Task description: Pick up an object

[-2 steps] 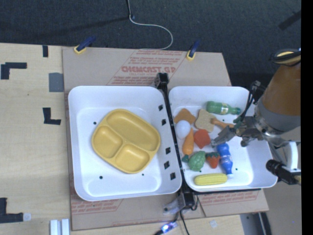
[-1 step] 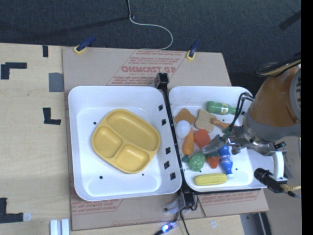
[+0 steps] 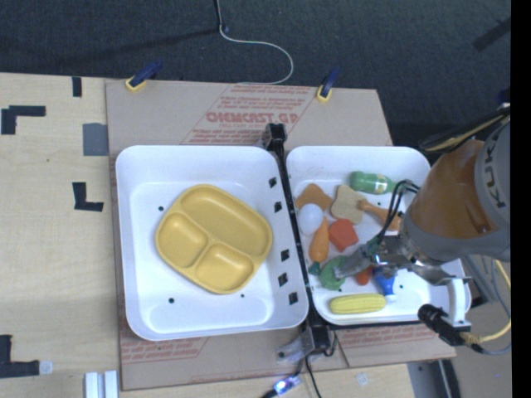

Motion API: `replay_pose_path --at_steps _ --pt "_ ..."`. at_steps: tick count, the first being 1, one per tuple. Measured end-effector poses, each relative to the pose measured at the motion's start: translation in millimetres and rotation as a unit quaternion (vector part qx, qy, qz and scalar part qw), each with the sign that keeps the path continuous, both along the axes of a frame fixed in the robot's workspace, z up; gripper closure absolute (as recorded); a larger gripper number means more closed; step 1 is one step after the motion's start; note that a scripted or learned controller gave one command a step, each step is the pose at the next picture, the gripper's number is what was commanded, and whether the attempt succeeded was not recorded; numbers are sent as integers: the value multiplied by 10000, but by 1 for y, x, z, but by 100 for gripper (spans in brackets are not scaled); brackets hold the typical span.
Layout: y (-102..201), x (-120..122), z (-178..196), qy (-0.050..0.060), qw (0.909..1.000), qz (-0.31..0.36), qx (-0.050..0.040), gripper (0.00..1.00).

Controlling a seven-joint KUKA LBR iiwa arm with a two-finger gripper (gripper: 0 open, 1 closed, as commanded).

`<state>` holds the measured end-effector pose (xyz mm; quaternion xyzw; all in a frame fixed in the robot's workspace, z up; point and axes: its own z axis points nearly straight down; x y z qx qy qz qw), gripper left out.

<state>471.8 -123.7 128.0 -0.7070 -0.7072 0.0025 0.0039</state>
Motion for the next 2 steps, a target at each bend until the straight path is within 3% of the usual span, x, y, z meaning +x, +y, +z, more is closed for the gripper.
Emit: replay_pose_path --at_steps 1,2 --pt "1 -1 -46 -33 10000 6 -10 0" --pt "0 0 -33 -35 10000 -1 -11 100"
